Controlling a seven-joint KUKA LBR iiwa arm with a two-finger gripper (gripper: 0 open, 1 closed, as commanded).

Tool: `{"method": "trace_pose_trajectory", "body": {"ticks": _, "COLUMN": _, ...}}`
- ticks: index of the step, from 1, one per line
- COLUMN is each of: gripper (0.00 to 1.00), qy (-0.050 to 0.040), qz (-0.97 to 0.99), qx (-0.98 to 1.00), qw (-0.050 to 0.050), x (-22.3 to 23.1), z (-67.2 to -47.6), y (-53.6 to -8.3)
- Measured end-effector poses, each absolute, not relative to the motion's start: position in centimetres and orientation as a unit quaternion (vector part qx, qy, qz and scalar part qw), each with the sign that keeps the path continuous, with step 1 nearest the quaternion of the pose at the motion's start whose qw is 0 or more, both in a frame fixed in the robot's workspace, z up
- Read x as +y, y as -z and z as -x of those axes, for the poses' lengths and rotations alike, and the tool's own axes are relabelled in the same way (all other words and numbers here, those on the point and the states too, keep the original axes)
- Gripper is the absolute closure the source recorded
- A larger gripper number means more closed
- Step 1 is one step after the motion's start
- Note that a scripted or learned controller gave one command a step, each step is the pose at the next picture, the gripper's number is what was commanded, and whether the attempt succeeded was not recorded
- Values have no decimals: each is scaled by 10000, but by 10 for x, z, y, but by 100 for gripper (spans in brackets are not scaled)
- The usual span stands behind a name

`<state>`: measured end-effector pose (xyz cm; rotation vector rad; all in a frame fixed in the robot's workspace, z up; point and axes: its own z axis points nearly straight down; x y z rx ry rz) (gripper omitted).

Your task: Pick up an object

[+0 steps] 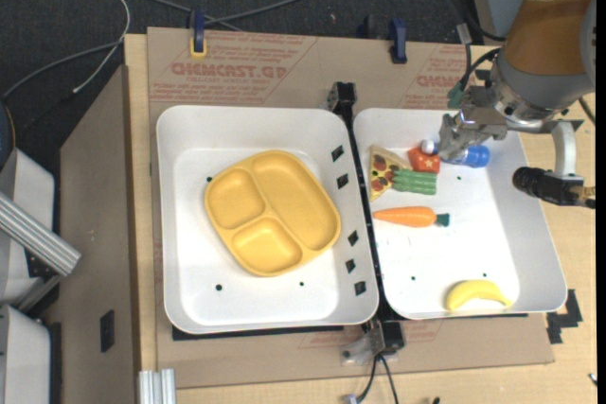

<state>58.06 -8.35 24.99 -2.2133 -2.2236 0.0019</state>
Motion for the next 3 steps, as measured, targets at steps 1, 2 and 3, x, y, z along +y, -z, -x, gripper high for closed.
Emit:
{"method": "trace_pose_trajectory", "body": {"ticks": 1, "gripper": 100, "qy": 1, "qz": 7046, "qx": -7096, "qw": 22, "x": -24, "z": -581, "y": -242}}
{"method": "trace_pose_trajectory", "body": {"ticks": 2, "gripper": 100, "qy": 0, "qz": 7051, "qx": -7091, "qw": 18, "x": 29, "z": -574, "y": -248}}
{"method": "trace_pose_trajectory", "body": {"ticks": 3, "gripper": 100, "qy": -3, "qz": 7049, "qx": -7093, "qw": 22, "x": 79, "z": -561, "y": -249}}
